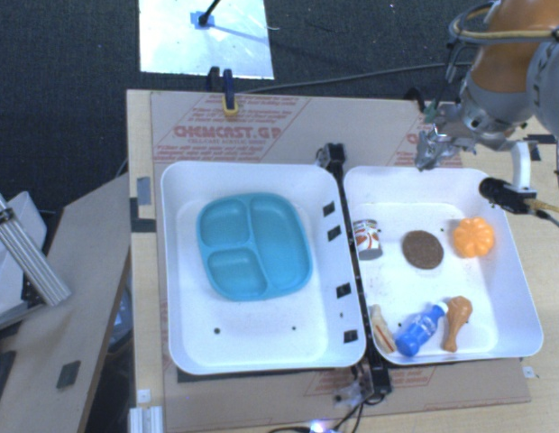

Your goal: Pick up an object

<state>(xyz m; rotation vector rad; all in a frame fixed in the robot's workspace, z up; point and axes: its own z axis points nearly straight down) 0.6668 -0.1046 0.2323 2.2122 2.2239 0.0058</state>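
Currently claw (428,154) above right bin (523,307) far rim; finger spread unreadable; nothing visibly held.

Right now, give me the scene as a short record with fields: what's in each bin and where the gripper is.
left bin: blue divided plate
right bin: small can, brown round disc, orange pumpkin toy, blue bottle, drumstick toy, hot dog toy
gripper: above the right bin's far edge, holding nothing visible
task state: no object picked up yet
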